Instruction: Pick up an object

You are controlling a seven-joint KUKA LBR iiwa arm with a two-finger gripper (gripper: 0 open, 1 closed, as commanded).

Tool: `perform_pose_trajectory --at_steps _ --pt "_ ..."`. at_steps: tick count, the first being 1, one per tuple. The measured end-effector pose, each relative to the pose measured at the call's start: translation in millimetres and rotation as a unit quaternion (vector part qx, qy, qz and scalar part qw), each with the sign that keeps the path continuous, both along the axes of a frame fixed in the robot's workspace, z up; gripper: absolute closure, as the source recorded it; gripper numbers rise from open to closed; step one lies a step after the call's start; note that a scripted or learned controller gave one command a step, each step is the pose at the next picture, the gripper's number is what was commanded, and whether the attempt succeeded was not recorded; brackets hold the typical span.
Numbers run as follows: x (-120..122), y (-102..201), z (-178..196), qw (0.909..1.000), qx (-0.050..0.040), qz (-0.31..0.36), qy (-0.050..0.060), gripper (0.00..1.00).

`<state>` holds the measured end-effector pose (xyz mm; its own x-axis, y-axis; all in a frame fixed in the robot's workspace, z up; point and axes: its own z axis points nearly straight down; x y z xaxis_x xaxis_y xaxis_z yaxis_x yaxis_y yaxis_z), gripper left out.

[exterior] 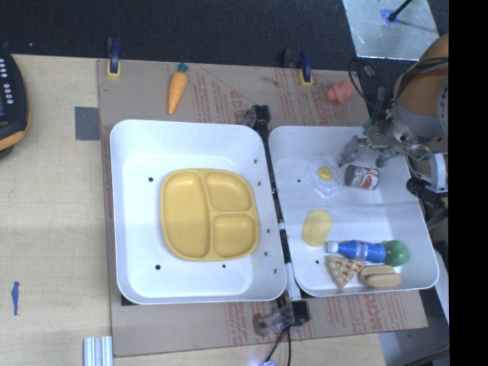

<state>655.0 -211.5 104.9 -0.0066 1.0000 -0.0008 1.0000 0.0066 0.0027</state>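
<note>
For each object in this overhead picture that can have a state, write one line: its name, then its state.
Yellow three-compartment plastic tray: upright, nothing in it, in the left white bin.
Small red-and-white can: on its side, right white bin.
Blue plastic bottle with white cap: on its side.
Orange toy carrot: lying flat outside both bins.

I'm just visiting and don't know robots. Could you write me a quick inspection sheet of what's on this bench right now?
Surface: brown board on a wooden bench, bearing a left bin and a right bin.
Job's things: can, blue bottle, pizza slice toy, yellow chip, all in the right bin.
Clutter: yellow divided plate in the left bin; toy carrot and pink lump on the board.
Grippers: gripper above the can, touching nothing that I can see.
Cables: black cables by the arm.
Surroundings: handheld controller at the left edge.
</note>
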Motion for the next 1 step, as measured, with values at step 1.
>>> perform_pose_trajectory --at_steps 1 --pt "-31.6 -0.1 -10.3 1.0 0.0004 -0.002 0.005 0.0"
